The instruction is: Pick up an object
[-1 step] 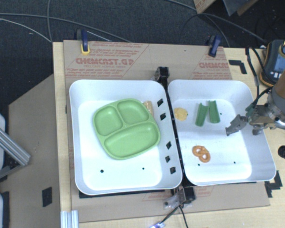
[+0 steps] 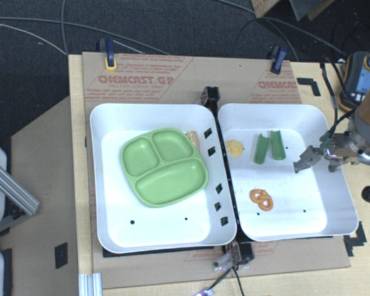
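In the right bin [image 2: 333, 217] lie two green sticks [image 2: 261, 148] [image 2: 277, 145] side by side, a small yellow round piece [image 2: 234, 148] to their left, and an orange pretzel [image 2: 261, 199] nearer the front. My gripper [image 2: 319, 161] hangs over the right side of this bin, to the right of the green sticks and apart from them. It stands open with nothing between its fingers. A green divided plate [image 2: 164, 166] fills the middle of the left bin [image 2: 111, 214].
A small tan piece [image 2: 192, 140] peeks out behind the plate's far right corner. Black clips [image 2: 220, 190] line the ridge between the bins. Blue clamps [image 2: 110, 53] [image 2: 277, 58] hold the cardboard at the back. Cables run along the right edge.
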Motion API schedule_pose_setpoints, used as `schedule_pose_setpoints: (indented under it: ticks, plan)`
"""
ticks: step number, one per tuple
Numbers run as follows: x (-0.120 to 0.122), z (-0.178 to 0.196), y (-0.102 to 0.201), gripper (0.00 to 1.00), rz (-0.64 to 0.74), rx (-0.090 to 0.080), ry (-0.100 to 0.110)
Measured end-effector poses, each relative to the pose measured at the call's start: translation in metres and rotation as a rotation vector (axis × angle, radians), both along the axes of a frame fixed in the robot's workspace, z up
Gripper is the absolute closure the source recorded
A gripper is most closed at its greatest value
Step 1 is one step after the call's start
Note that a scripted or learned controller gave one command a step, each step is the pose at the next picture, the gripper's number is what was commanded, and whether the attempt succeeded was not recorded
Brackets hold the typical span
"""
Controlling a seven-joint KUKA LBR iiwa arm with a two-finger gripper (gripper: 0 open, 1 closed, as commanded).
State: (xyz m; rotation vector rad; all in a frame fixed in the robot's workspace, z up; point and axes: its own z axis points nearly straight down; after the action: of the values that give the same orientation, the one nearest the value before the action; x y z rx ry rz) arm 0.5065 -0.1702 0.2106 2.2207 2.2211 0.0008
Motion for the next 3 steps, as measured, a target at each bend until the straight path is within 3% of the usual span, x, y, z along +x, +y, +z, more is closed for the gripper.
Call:
schedule_pose_setpoints:
  ticks: [2,3]
  plan:
    - [0.01,-0.122,-0.002,0.0,0.0,0.003,0.006]
    - [0.01,-0.126,-0.002,0.0,-0.001,0.003,0.004]
